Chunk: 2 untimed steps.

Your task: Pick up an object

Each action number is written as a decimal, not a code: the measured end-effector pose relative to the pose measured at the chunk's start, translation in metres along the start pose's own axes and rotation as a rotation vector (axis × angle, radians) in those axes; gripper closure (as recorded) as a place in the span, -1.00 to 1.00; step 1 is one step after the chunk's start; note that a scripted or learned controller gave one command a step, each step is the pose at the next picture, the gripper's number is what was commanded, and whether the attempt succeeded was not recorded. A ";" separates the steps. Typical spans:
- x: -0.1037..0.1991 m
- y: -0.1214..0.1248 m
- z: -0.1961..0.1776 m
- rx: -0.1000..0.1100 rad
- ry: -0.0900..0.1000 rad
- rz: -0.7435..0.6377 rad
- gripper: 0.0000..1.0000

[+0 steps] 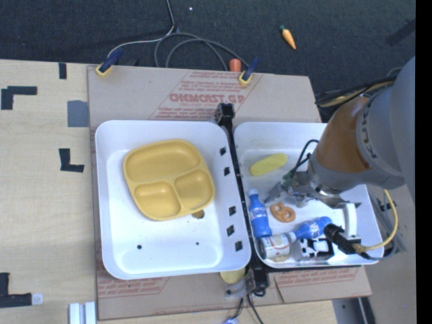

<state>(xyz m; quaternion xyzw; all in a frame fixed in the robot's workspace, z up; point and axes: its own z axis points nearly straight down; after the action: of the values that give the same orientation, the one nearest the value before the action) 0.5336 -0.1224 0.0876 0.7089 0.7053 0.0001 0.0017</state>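
My gripper (289, 187) hangs low over the right bin (297, 132), under the orange-banded wrist (341, 150). Just below it lies a small orange ring-shaped thing (283, 213). Up and to its left rests a yellow oblong piece (268, 164). A blue bottle (258, 214) lies along the bin's left wall. Near the front wall are a clear can (277, 247), a blue and white item (314, 229) and a black and white item (317, 248). I see nothing held in the gripper.
The left bin (115, 248) holds a yellow divided plate (169, 179) with a small dark bit (197, 214) at its edge. Both bins sit on cardboard (196, 100) held by clamps (106, 67). Cables (196, 46) and a toy carrot (289, 38) lie on the dark floor behind.
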 end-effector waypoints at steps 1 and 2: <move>0.085 0.057 -0.099 -0.003 0.004 -0.010 -1.00; 0.054 0.105 -0.096 0.000 0.001 -0.006 -1.00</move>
<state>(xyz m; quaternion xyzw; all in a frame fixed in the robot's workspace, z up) 0.6384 -0.0690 0.1840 0.7067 0.7076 0.0002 0.0014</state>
